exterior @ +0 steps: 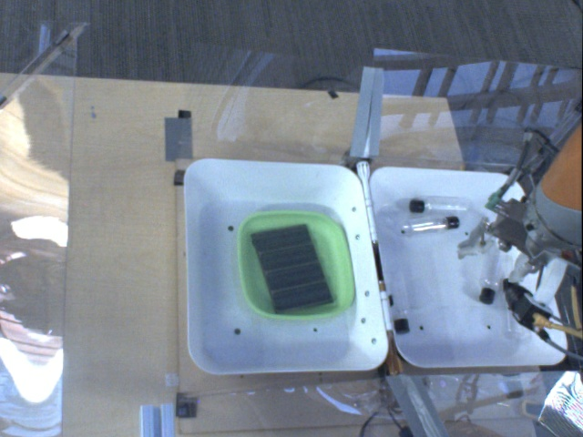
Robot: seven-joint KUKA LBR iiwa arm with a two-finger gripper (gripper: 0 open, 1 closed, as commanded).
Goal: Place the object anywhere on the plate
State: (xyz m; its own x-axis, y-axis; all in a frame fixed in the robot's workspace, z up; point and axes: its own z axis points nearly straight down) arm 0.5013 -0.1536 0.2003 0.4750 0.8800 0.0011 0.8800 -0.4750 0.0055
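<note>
A green plate point(296, 264) is seated in the left bin point(205, 244), and a dark ribbed rectangular object point(291, 269) is found lying flat on it, tilted slightly off square. The gripper point(499, 241) is positioned over the right bin point(428, 326) (near its right side), well apart from the plate; whether it is wide or narrow cannot be told. A small clear tube with dark ends point(432, 225) is noted on that bin's floor.
</note>
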